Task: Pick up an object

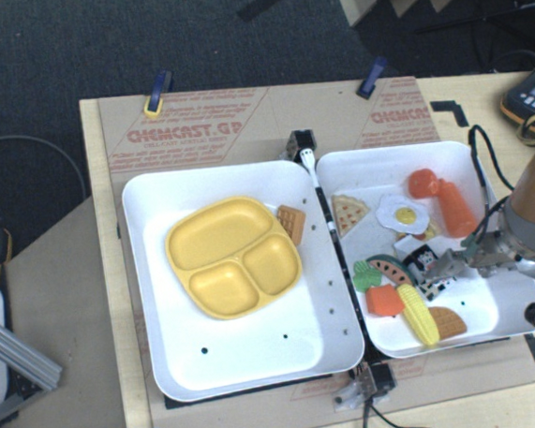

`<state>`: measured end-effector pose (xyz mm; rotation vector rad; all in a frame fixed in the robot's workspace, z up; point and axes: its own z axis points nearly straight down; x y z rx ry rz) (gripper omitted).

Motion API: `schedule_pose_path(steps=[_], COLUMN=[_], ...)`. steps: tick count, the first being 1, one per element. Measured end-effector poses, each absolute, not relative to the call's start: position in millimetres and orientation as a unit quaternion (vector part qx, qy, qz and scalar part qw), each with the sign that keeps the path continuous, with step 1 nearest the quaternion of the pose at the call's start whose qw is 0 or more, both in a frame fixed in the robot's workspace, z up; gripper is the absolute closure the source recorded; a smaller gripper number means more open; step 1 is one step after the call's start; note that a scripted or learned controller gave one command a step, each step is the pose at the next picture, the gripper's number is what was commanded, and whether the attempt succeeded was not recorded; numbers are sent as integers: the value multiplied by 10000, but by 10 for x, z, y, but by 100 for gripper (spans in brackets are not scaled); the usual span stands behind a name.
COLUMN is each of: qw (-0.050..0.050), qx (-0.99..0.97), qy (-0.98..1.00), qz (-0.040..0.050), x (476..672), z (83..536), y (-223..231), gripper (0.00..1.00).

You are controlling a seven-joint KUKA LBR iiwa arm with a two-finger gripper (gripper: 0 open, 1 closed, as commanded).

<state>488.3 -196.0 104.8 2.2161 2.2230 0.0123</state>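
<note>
1. Camera view: the gripper (433, 272) reaches in from the right, low over the right bin (450, 155), its tip beside the toy watermelon slice (383, 269) and just above the toy corn cob (417, 313).
2. Around it lie an orange-red block (384, 301), a bread slice (448, 321), a fried egg (406, 214), a pizza slice (348, 214) and an orange carrot-like toy (442, 201).
3. The left bin (153, 295) bears a yellow divided plate (232, 256) with a waffle-like piece (292, 222) touching its rim.
4. Whether the fingers are apart or closed cannot be told; nothing is seen held.
</note>
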Motion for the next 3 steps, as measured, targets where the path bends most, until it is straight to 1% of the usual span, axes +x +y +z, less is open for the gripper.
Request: schedule_pose_path(steps=[1, 2, 3], qw=[50, 36, 33], qx=[7059, 7070, 7067], qy=[7082, 7072, 7075], qz=[79, 7, 10], x=[4919, 4911, 4923], z=[1166, 1752, 2278], y=[-1947, -2043, -2047], gripper=[100, 100, 100])
